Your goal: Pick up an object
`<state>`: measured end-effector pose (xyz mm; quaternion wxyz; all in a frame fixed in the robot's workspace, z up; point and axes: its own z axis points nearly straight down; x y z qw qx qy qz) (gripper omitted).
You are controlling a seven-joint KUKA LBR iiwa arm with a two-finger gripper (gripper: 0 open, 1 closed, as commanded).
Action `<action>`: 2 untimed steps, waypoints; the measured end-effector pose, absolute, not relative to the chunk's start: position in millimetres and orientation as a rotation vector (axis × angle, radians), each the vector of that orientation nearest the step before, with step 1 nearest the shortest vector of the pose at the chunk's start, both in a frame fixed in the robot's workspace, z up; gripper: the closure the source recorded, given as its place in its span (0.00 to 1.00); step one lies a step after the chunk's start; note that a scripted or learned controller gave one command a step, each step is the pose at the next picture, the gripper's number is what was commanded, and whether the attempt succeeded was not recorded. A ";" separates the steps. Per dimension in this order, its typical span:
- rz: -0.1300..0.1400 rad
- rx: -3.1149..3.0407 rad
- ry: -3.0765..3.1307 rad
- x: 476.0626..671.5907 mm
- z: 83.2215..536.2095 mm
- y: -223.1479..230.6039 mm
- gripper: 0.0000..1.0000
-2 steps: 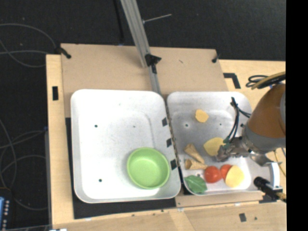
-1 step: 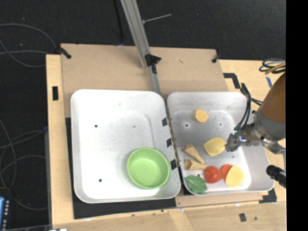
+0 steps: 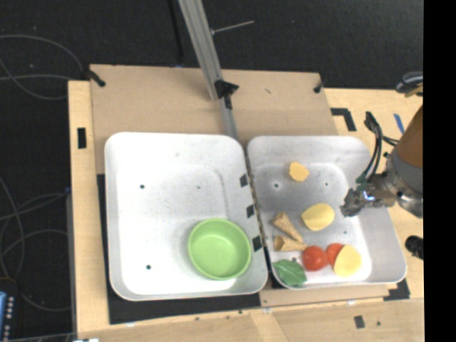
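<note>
A rounded yellow lump is seen in the right white bin, just left of the grey gripper and apart from it. The jaws' state cannot be told. Farther left lie two tan wedges; below, a red tomato and yellow piece.

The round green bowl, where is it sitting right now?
In the camera view, the round green bowl sits in the left white bin, in its near right corner, just across the divide from the tan wedge-shaped pieces in the right bin.
</note>
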<state>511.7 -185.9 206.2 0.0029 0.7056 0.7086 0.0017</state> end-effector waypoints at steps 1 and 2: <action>0.006 2.210 2.229 515.7 218.1 -140.6 1.00; 0.004 2.212 2.230 531.2 224.8 -94.6 1.00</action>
